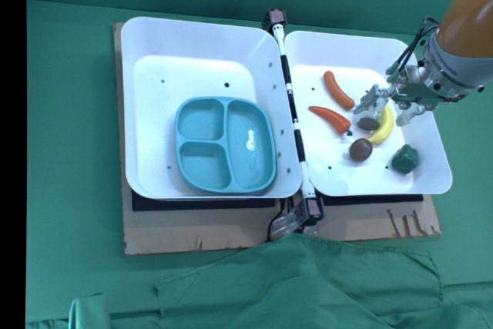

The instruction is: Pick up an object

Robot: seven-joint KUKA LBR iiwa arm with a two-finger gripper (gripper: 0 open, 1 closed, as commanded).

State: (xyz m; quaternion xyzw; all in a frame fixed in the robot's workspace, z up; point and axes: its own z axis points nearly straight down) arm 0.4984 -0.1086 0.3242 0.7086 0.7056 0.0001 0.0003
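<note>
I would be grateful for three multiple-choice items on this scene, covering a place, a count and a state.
1. Where does the blue tray lie?
A. left bin
B. right bin
C. on the cloth

2. How many compartments does the tray have?
A. two
B. three
C. five

3. Where is the gripper?
A. above the left bin
B. outside both bins
C. low in the right bin by the banana

Answers: 1 A, the tray rests inside the left bin. 2 B, ridges split it into three sections. 3 C, the gripper sits beside the banana's upper end.
</note>
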